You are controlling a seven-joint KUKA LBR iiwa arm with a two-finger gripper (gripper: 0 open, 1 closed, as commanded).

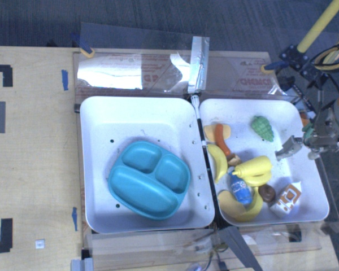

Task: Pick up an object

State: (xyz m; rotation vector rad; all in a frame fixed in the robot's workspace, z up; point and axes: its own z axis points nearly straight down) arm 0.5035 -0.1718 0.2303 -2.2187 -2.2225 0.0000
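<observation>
The right bin point(311, 168) holds a heap of small items. Among them are a green knobbly piece point(263, 127), an orange-red stick point(221, 140), a banana point(217, 162), a yellow block point(255, 170), a blue bottle point(241, 191), a brown ball point(266, 193) and a white-and-orange box point(288, 197). My gripper point(292, 146) hangs at the right bin's right side, right of the yellow block and below-right of the green piece. I see nothing held in it.
The left bin point(96, 151) bears a blue divided plate point(150, 177). A second yellow curved piece point(237, 209) lies at the right bin's front. A clear plastic sheet point(158, 66) stands behind the bins, and cables and a yellow pole point(322, 21) sit at the back right.
</observation>
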